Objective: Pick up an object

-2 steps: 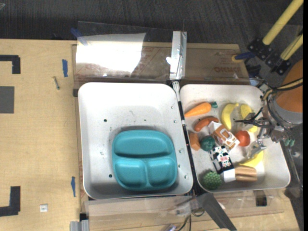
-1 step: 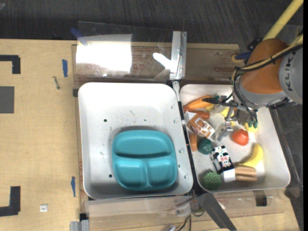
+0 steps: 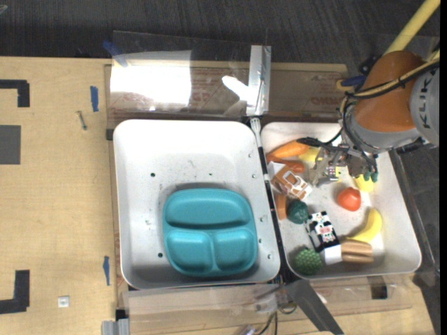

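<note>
My arm point(image 3: 391, 100) enters from the right, orange band uppermost, wrist bent downward; I see its gripper point(image 3: 328, 167) lowered, pointing toward the view's left.

Lab: robot bench point(image 3: 49, 187), white bins point(image 3: 133, 187).

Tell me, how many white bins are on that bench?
2. The left bin holds a teal divided tray. The right bin holds a jumble of small toys, with the arm reaching in from the right above them.
</note>
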`<control>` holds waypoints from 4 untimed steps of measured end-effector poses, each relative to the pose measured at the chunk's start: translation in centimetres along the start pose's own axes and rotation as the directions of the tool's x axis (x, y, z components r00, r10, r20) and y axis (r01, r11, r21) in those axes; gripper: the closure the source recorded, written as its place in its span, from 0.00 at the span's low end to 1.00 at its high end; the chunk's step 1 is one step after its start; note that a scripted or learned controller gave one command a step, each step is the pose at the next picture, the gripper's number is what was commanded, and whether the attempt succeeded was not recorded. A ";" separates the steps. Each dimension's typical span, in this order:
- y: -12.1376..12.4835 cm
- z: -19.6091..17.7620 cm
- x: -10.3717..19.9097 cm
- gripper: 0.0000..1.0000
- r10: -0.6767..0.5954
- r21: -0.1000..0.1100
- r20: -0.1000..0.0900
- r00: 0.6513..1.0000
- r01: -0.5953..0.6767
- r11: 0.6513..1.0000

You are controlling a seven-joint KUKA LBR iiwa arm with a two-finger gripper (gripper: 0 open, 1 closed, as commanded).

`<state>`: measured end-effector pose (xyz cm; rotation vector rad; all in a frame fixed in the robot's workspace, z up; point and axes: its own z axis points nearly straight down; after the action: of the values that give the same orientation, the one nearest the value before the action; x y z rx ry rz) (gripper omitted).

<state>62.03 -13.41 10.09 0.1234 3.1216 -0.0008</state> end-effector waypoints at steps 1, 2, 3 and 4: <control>8.4 -13.4 1.9 1.00 0.062 -0.004 0.006 0.998 -0.062 0.998; 11.0 -16.4 -2.7 1.00 -0.161 -0.003 -0.006 0.987 0.161 0.987; 9.8 -16.1 -4.3 1.00 -0.396 -0.004 -0.006 0.918 0.396 0.918; 11.2 -19.1 -4.3 1.00 -0.599 -0.005 -0.002 0.800 0.599 0.800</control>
<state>66.86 -2.55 29.23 -0.8703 3.0047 -0.0023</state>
